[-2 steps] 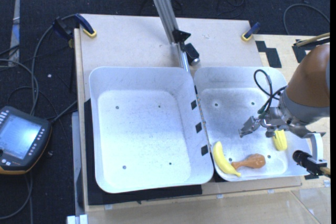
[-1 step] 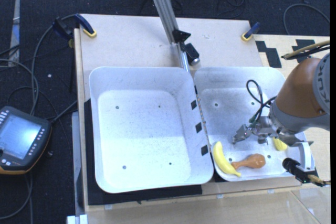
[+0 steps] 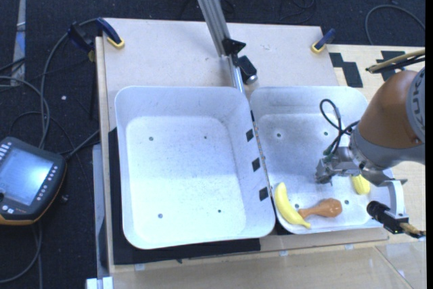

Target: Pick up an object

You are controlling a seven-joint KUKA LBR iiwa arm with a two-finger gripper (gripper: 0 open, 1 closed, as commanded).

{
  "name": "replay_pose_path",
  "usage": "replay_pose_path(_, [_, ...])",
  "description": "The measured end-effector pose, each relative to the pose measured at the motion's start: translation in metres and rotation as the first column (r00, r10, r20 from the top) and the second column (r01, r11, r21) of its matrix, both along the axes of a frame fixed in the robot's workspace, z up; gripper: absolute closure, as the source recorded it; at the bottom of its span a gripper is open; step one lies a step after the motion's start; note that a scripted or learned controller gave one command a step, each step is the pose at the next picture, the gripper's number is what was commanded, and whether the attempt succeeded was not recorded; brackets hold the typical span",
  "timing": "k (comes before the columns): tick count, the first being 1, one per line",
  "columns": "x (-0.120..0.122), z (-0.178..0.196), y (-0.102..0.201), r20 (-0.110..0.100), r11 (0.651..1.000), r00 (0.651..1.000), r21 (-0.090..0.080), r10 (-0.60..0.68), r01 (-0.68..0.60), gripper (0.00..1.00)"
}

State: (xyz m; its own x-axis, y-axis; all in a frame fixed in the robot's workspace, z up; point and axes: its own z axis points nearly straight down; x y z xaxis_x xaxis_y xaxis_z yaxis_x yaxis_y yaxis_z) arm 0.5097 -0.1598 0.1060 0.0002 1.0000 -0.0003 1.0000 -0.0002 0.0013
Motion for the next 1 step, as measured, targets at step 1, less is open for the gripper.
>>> replay_pose_path(1, [0.0009, 0.0418, -0.003, 0.002, 1.0, 1.0, -0.001, 0.001, -0.001, 1.0])
